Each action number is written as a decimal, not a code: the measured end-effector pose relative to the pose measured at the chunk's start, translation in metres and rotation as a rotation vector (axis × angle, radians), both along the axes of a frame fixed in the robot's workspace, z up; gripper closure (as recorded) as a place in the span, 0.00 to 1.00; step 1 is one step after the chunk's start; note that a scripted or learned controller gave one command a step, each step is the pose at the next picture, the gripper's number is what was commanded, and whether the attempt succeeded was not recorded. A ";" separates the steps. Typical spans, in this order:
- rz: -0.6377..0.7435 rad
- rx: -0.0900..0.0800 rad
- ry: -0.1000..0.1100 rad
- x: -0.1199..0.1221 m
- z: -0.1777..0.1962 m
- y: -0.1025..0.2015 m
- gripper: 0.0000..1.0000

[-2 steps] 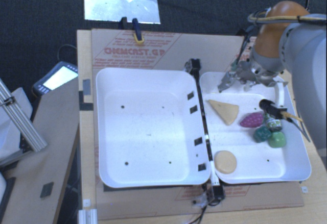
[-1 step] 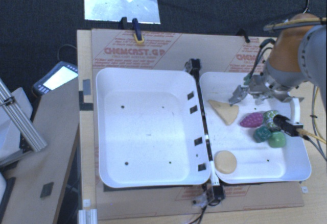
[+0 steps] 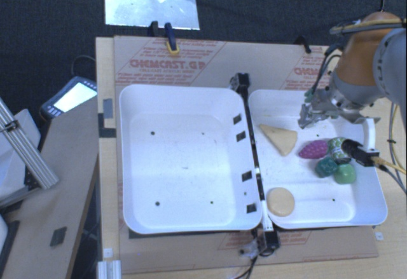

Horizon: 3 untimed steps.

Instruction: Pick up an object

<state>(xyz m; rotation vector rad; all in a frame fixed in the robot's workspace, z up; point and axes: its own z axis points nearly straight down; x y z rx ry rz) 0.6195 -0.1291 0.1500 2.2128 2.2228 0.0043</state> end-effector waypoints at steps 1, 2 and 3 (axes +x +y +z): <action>0.006 0.004 -0.004 -0.017 0.090 0.064 1.00; 0.009 0.005 0.000 -0.033 0.126 0.155 1.00; 0.005 0.004 0.002 -0.062 0.156 0.208 1.00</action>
